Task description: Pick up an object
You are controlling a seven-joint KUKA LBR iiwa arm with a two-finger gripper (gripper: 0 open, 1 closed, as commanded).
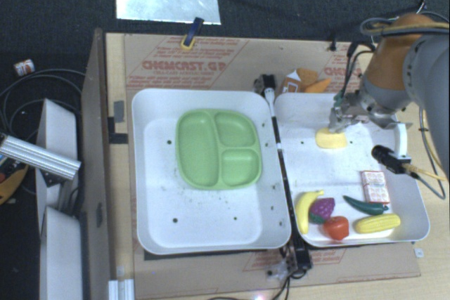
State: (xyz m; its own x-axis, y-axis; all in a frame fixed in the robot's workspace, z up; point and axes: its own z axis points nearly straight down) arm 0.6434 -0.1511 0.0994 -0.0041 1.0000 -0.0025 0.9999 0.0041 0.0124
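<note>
Camera view | fingers (pixel 339 124) over yellow piece (pixel 331 140), touching it | spread: cannot tell

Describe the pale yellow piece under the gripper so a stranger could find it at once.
Start at the right bin, the one without the green tray. Near its far edge, right below the gripper, lies a pale yellow lump. It sits alone, apart from the toy foods clustered along the near edge, and is paler than the banana and corn.

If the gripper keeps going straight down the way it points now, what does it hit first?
Most likely the pale yellow object in the right bin: the gripper sits right above it. Height between them is hard to judge from this slanted view.
</note>
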